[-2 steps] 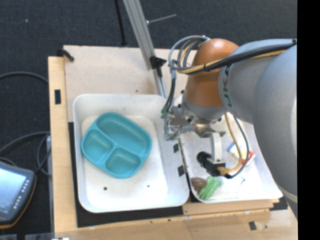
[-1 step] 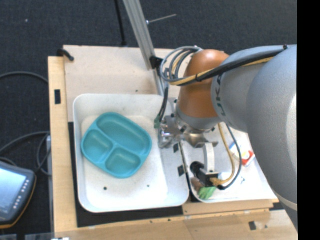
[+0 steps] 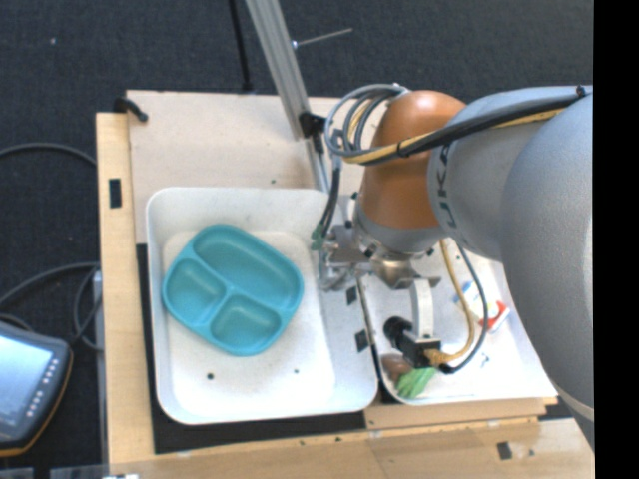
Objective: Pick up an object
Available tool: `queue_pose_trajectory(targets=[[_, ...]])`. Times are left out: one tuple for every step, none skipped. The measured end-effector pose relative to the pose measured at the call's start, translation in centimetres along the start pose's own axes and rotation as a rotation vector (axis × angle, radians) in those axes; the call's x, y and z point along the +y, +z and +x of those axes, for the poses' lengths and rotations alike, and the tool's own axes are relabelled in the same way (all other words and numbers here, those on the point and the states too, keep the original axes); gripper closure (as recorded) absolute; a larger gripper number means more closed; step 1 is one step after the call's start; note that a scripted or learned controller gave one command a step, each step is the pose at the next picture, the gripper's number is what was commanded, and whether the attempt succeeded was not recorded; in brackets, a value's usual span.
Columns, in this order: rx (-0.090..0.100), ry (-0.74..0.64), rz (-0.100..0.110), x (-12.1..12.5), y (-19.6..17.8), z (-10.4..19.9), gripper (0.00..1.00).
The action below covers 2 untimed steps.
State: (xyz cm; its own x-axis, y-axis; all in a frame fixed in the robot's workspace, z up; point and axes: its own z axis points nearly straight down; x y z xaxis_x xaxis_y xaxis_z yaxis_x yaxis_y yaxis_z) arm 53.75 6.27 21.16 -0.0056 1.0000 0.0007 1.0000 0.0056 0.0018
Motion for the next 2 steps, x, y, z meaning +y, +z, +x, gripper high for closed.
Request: queue_pose_trajectory(targets=[[-0.001, -0.001, 0.002, -1.2, 1.1, 0.8, 1.0], [-0.001, -0.004, 0.002, -3.1, 1.1, 1.5, 1.0]])
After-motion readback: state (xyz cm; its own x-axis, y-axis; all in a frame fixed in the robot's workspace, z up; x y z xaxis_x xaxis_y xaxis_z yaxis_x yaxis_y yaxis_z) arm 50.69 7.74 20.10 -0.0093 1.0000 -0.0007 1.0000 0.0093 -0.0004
